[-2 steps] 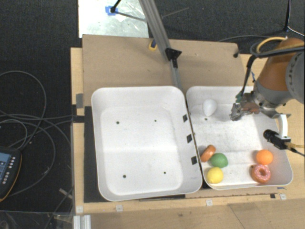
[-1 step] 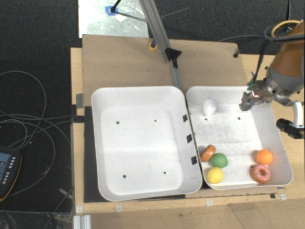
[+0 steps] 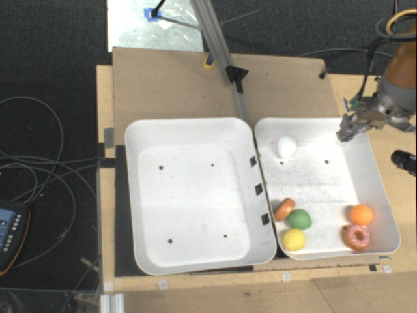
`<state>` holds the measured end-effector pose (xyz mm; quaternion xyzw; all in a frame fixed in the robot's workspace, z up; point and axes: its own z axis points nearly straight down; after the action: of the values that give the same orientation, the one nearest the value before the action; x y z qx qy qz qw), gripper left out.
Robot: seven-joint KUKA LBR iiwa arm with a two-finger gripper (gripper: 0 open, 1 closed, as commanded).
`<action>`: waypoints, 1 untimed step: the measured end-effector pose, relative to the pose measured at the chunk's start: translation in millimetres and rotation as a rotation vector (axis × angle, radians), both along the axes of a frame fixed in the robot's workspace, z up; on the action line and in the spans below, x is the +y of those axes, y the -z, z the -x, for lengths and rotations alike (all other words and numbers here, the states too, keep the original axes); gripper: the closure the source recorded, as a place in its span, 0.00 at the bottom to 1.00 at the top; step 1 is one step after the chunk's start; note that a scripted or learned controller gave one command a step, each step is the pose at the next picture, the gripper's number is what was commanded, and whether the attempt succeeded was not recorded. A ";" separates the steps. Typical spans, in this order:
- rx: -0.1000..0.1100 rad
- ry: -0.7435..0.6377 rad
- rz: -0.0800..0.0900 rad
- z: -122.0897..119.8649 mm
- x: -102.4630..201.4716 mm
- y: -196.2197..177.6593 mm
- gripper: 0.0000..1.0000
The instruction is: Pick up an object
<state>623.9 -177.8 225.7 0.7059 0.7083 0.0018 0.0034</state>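
The pincer (image 3: 346,130) is at the upper right rim of the right bin (image 3: 326,175), pointing down and to the left from the arm (image 3: 399,90), which enters from the right of the view; at this size its fingertips form one dark mass, so I cannot tell how far it stands open, and nothing is seen between them. The right bin holds six items. A white ball (image 3: 287,147) lies in the upper left part of the bin, well apart from the pincer. Along the near edge are the rest: an orange carrot-shaped piece (image 3: 284,208) against the left wall, a green ball (image 3: 300,219) touching it on its right, and a yellow ball (image 3: 294,239) just below the green one. At the near right corner sit an orange ball (image 3: 361,214) and, just below it, a pink ring doughnut (image 3: 357,237); the two appear to touch. The pincer is well apart from all of these. The left bin (image 3: 195,194) sits beside the right one, their edges overlapping at the centre, with black clips along the join. Both bins rest on the brown bench (image 3: 163,83). A grey pole (image 3: 212,25) slants across the top of the view, above the bench. Cables (image 3: 39,168) lie on the dark floor at the left.
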 end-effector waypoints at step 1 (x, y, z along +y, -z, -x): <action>0.000 -0.002 0.000 4.0 1.7 -46.3 1.00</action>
<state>619.9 -176.0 272.0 0.7050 0.7092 0.0018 0.0034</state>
